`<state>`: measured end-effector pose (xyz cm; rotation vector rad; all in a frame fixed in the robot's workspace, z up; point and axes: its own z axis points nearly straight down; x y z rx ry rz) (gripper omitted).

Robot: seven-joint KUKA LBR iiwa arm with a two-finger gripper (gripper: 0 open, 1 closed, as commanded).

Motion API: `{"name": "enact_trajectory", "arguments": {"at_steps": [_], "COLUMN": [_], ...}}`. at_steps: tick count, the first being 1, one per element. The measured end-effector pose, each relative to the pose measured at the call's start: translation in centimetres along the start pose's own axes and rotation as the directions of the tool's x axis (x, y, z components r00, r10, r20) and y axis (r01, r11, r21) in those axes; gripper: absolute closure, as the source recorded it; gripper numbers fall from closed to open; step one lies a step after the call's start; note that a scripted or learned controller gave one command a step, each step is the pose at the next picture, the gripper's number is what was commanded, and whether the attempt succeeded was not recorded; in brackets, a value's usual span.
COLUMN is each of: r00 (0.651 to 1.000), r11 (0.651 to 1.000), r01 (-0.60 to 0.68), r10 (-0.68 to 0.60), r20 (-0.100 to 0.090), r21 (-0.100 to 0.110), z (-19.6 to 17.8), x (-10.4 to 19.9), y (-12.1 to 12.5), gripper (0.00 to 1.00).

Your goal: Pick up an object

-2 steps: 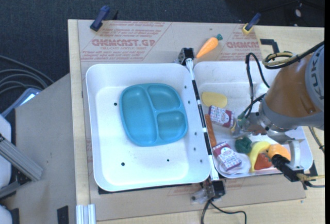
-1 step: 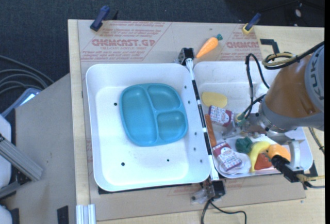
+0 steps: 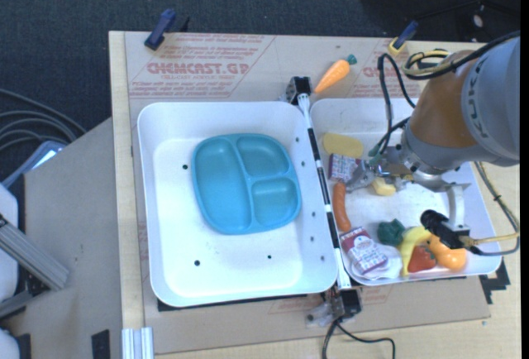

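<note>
Hand [image 3: 369, 175] is down low in the right bin [image 3: 483, 184] among the toy food, probably lining up a grab; can't tell its state. Blue divided plate [image 3: 246, 182] sits alone in the left bin [image 3: 165, 208], out of the way.

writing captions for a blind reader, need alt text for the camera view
A grey and orange arm reaches from the right into the right bin, its gripper low among toy foods: a hot dog, yellow pieces and a packet. The left bin holds a blue divided plate; a toy carrot lies on the bench beyond.

Robotics lab, bench [image 3: 207, 59], white bins [image 3: 165, 266], loose cables [image 3: 33, 113]
</note>
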<state>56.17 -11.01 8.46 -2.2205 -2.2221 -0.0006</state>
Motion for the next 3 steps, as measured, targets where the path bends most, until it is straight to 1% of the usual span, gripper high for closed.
{"name": "enact_trajectory", "arguments": {"at_steps": [1, 2, 3], "r00": [1.0, 1.0, 1.0], "r11": [1.0, 1.0, 1.0], "r01": [0.0, 0.001, 0.0], "r10": [0.0, -0.001, 0.0], "r20": [0.0, 0.001, 0.0], "r21": [0.0, -0.001, 0.0], "z": [0.0, -1.0, -10.0], "x": [0.6, 0.6, 5.7], "y": [3.9, 3.9, -0.1], "gripper": [0.0, 1.0, 1.0]}}
